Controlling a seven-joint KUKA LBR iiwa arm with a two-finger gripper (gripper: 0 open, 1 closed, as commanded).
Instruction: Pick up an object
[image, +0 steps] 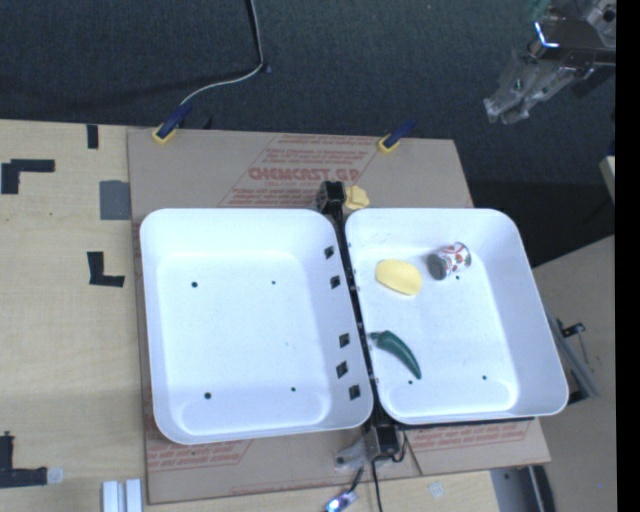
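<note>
Two white bins (170, 300) side by side on brown cardboard sheet (290, 170) with red print. Black clips (345, 340) along seam between bins. Cardboard lies on light wooden surface (60, 330) with black tape marks (25, 173) and grey patch (115, 198). Two blue-yellow clamps (172, 124) at far edge of cardboard. White cable (250, 55) runs over dark carpet floor (380, 60) behind.

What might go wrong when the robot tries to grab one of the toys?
The green pepper lies close to the bin wall, so a finger may hit the wall. The yellow piece and the small can sit near each other, so reaching for one might knock the other. The can looks round and may roll away.
</note>
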